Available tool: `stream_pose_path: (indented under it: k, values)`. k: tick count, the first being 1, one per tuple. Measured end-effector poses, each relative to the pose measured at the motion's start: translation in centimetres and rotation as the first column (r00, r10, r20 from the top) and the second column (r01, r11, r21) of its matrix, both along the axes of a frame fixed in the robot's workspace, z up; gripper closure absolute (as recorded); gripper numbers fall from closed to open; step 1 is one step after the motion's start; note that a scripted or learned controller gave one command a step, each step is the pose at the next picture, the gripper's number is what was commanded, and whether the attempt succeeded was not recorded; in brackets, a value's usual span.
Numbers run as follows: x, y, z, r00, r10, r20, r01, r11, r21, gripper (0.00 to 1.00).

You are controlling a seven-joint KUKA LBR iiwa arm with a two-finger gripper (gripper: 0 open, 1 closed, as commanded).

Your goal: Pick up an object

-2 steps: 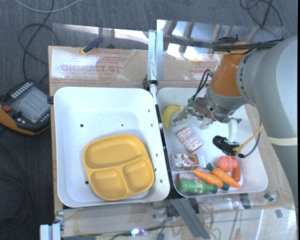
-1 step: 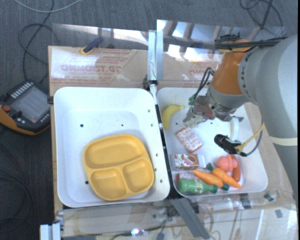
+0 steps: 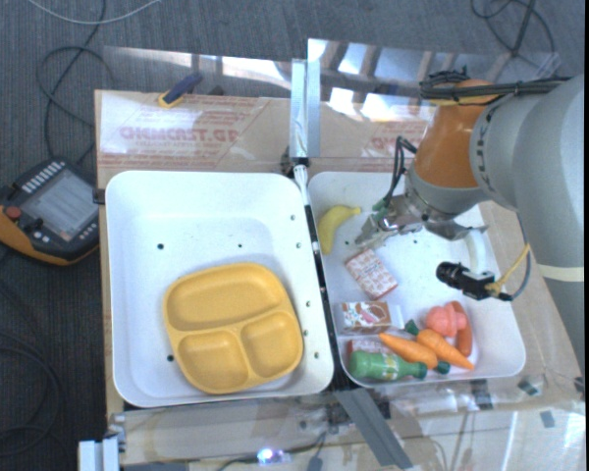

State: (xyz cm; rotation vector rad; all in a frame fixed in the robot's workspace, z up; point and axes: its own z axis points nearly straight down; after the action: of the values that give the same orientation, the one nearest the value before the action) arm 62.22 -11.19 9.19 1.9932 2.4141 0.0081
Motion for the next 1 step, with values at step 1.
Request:
stream_pose_path:
  k: [1]
  values:
    - [0.03, 0.24, -0.10, 1.000, 0.003, 0.000, -0.003, 1.000, 0.002, 0.00]
